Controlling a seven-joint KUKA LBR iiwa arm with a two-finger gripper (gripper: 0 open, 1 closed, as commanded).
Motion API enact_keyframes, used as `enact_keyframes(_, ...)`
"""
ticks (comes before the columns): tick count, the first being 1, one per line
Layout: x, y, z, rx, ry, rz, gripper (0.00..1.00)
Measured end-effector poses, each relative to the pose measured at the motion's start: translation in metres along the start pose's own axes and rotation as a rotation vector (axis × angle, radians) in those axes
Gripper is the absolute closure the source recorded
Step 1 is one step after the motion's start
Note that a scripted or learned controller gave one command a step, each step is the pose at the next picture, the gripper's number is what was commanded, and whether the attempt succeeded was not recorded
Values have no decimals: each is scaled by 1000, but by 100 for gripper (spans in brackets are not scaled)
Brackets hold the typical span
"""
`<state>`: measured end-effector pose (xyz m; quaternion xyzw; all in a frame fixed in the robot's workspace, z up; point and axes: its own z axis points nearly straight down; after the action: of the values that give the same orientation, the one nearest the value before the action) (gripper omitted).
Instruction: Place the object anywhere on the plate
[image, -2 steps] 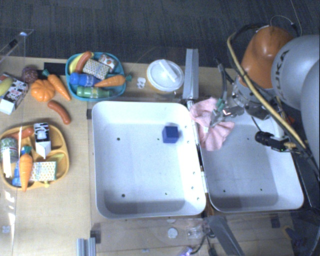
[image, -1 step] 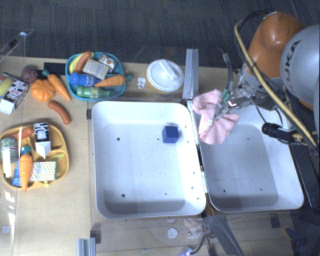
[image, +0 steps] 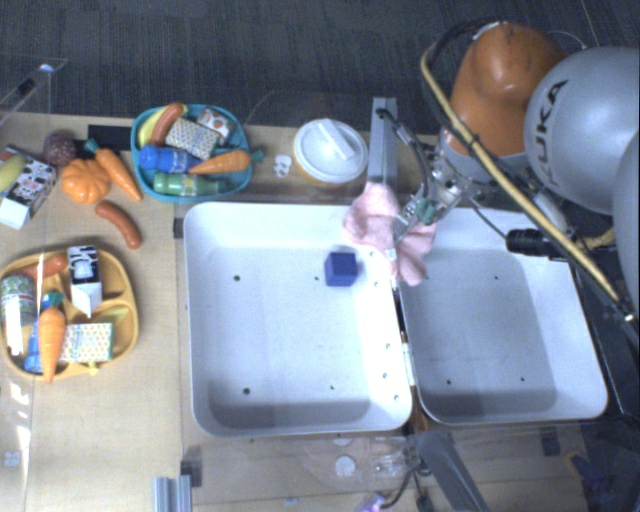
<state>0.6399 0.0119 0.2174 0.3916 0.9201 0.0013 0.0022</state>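
Gripper (image: 418, 215) clamped on pink cloth (image: 385, 232) | hanging over the bins' shared rim | long axis slanting down-right | blue block (image: 342, 268) lying in left bin (image: 290, 400)

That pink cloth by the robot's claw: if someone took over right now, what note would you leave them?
Gripper: above the divide between the two bins, at the pink cloth; whether it grips the cloth cannot be seen.
Pink cloth: draped over the divide, near the far edge.
Blue block: lying in the left bin.
Right bin: the arm reaches over it.
Done: nothing placed, as far as can be seen.
Left: find the plate, set the object on it.
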Motion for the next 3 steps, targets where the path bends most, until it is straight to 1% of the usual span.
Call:
enact_keyframes(1,36,34,5,-2,0,-403,100)
enact_keyframes(2,69,78,5,-4,-2,-803,100)
enact_keyframes(3,110,110,-5,-4,-1,-810,100)
